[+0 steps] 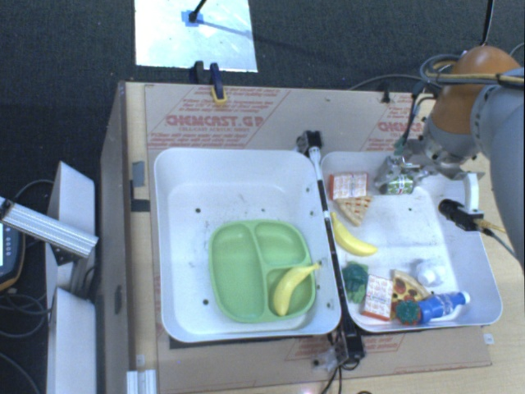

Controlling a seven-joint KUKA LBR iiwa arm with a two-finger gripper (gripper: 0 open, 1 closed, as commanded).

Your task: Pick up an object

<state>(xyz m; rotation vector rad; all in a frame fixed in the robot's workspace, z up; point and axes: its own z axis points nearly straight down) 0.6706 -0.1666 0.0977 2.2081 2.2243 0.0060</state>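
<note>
The arm (484,105) is reaching in from the right, its orange band sitting above the grey wrist. The gripper (399,173) is hanging low over the far corner of the right bin (472,257), just above a small green can (397,186) lying on its side there. Whether the tool is apart, together or touching the can I cannot tell; the metal parts are blurring into one another at that spot.

Near the can, toward the divider, a red and white packet (348,185) is lying flat, with a waffle-like wedge (354,210) touching its near edge. A yellow banana (352,239) is lying just below the wedge, beside the divider. Along the near wall, a green broccoli piece (356,280), a red card (377,296), a pizza slice (408,285) and a blue bottle (436,306) lying on its side are crowding together. A small pale thing, too blurred to name, is sitting just above the bottle.

The left bin (189,179) is holding a green divided plate (246,261). A second banana (289,286) is resting in the plate's near right compartment, its tip sticking over the rim toward the divider.

Both bins are sitting on a brown board (246,117) with red print.
</note>
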